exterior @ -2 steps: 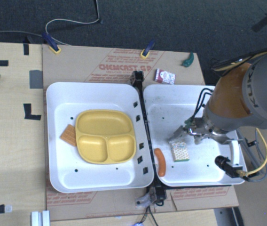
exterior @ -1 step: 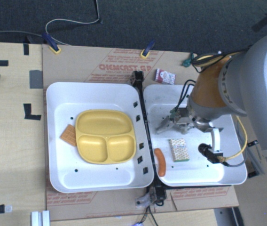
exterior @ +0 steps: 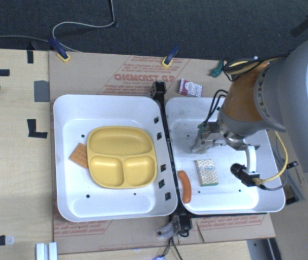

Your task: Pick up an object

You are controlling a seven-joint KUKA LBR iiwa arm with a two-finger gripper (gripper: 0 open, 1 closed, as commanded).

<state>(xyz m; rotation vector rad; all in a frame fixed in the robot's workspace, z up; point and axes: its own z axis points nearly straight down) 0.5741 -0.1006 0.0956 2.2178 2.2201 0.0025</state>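
The gripper (exterior: 203, 144) hangs low over the middle of the right bin (exterior: 227, 196), nearer its left wall than its right. From above, its state, open or closed, cannot be told, and nothing shows held in it. Just beside it, toward the bin's near edge, a small patterned packet (exterior: 206, 172) lies flat on the floor. The packet's long axis runs from the far edge to the near edge, slightly tilted, and it stands apart from the walls. An orange sausage (exterior: 184, 186) lies near the packet, along the left wall by the near left corner, pointing much the same way. In the left bin (exterior: 105, 203) a yellow divided plate (exterior: 122, 156) fills the centre, with a tan cracker (exterior: 79, 155) tucked at its left rim. Past the right bin's far edge a small red box (exterior: 189, 88) rests on cardboard.
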